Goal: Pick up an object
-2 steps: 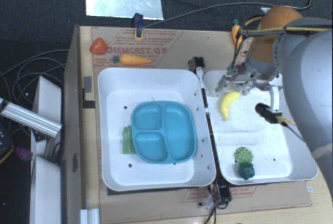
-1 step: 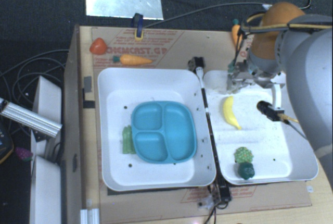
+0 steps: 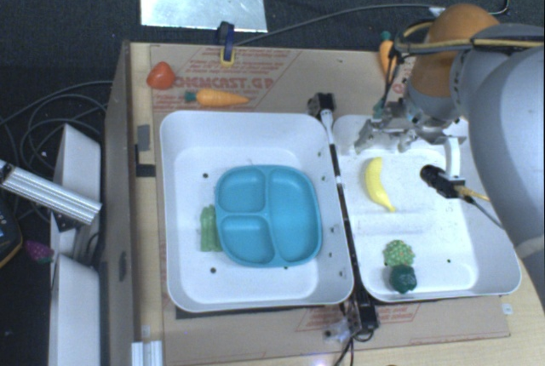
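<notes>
Pincer [image 3: 385,137]: poised low at the far end of the right bin [image 3: 494,271]; spread cannot be told, nothing seen held.
Banana [image 3: 377,183]: just below the pincer, nearest candidate.
Broccoli [image 3: 398,253]: well below, near bin's front edge.
Plate [image 3: 267,214]: left of pincer, in other bin.

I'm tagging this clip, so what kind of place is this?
Probably a robotics lab bench: a grey arm's gripper over two shallow white bins, toy food such as a yellow plastic banana, and loose black cables.

camera view: fixed above bench | slanted down | both bins [image 3: 255,128] framed
</notes>
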`<state>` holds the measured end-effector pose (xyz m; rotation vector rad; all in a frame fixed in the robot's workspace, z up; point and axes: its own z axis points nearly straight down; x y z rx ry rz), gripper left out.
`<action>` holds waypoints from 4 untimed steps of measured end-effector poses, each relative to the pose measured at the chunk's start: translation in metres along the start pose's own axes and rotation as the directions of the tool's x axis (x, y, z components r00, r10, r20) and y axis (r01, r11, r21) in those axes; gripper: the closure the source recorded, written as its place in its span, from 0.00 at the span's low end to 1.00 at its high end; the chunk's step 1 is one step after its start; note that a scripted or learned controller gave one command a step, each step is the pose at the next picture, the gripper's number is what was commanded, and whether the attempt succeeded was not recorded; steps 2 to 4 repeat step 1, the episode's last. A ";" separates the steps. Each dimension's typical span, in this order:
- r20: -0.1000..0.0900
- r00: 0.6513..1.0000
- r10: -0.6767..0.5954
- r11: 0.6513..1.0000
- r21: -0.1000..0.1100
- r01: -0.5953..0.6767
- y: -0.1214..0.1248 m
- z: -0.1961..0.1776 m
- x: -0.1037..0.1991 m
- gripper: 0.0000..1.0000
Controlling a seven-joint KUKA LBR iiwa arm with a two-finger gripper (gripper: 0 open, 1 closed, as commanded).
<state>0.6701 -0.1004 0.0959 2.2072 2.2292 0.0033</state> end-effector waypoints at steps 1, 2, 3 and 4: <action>-0.002 1.000 0.008 1.000 0.004 -0.008 -0.038 0.011 0.016 0.00; -0.002 1.000 0.008 1.000 0.004 -0.008 -0.038 0.011 0.016 0.00; -0.002 1.000 0.008 1.000 0.004 -0.008 -0.038 0.011 0.016 0.00; -0.002 1.000 0.008 1.000 0.004 -0.008 -0.038 0.011 0.016 0.00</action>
